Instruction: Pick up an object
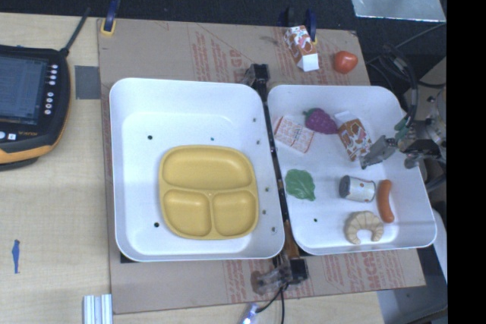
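My gripper (395, 155) hangs over the right edge of the right bin (334, 99), open, with nothing between its fingers. One fingertip (373, 156) lies just right of a tilted orange-and-white snack carton (354, 139). Also in this bin are purple grapes (320, 121), a flat white-and-red packet (293, 133), a green leaf (301, 184), a grey can (357, 188) on its side, a red sausage (386, 200) and a croissant (364, 227). The can and sausage lie just below the gripper.
The left bin (137, 106) holds a yellow divided plate (209, 190). Behind the right bin, on the cardboard, stand a small carton (301, 47) and a red tomato (345, 61). A teach pendant (26, 102) lies at the far left.
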Controlling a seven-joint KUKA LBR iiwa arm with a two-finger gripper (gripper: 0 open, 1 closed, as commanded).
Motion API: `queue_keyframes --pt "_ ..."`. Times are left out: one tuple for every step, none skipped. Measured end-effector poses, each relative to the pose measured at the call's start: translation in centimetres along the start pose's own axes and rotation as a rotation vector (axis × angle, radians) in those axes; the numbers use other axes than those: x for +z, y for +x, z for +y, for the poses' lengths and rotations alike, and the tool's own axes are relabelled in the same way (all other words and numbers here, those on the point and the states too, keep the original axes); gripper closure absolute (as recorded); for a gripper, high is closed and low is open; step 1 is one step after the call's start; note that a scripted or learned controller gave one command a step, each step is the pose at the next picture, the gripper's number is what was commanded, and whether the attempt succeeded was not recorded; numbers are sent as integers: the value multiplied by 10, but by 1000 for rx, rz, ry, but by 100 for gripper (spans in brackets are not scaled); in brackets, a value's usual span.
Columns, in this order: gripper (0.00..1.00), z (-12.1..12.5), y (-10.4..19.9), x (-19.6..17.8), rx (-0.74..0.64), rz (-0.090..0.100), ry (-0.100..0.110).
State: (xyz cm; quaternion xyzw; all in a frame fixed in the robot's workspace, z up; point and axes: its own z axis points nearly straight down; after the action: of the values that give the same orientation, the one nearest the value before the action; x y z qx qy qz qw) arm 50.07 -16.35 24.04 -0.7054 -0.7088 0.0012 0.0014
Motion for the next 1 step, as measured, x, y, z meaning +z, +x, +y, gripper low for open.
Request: queue_keyframes --pt "0 78 -10 1 1 0 -1"
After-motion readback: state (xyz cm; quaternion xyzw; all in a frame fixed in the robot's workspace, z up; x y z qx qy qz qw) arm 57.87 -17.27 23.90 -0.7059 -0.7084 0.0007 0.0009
